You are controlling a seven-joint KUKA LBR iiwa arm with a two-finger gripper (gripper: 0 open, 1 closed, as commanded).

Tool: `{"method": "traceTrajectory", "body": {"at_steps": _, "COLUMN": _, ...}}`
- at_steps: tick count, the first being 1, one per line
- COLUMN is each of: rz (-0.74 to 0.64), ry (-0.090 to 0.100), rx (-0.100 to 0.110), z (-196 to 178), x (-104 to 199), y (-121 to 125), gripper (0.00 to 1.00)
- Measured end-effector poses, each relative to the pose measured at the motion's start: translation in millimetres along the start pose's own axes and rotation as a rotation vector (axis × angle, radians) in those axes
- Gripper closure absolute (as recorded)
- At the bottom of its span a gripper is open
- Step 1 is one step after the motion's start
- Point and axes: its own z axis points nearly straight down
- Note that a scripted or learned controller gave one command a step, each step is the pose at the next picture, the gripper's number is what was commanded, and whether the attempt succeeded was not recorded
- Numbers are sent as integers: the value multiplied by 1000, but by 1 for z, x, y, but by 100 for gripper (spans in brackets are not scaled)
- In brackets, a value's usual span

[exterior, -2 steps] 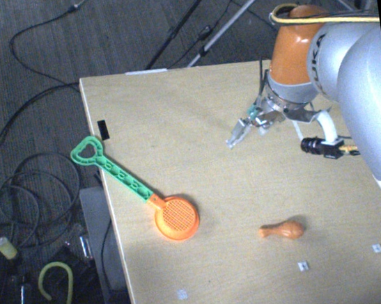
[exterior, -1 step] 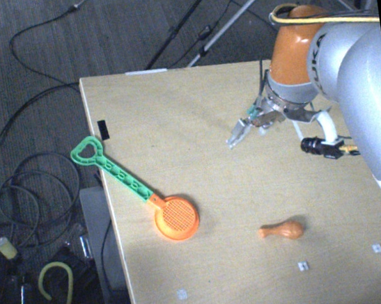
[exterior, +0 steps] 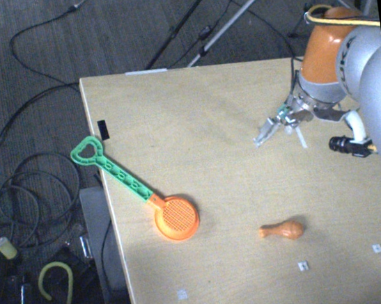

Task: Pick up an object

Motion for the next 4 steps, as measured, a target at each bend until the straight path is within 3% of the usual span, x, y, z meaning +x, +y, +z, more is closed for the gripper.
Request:
{"method": "traceTrajectory", "body": {"at_steps": 1, "rz": -230, "ry": 1, "rx": -1, "z": 20, "x": 31, "y": 10, "gripper": 0}}
{"method": "traceTrajectory", "body": {"at_steps": 2, "rz": -229, "ry": 1, "rx": -4, "z": 10, "x": 32, "y": 11, "gripper": 100}}
{"method": "traceTrajectory", "body": {"at_steps": 3, "rz": -47, "ry": -1, "rx": -1, "z": -139, "x": 3, "y": 2, "gripper": 100}}
{"method": "traceTrajectory", "body": {"at_steps": 4, "rz": 66, "ry": 4, "rx": 2, "z": -88, "x": 58, "y": -59, "gripper": 100}}
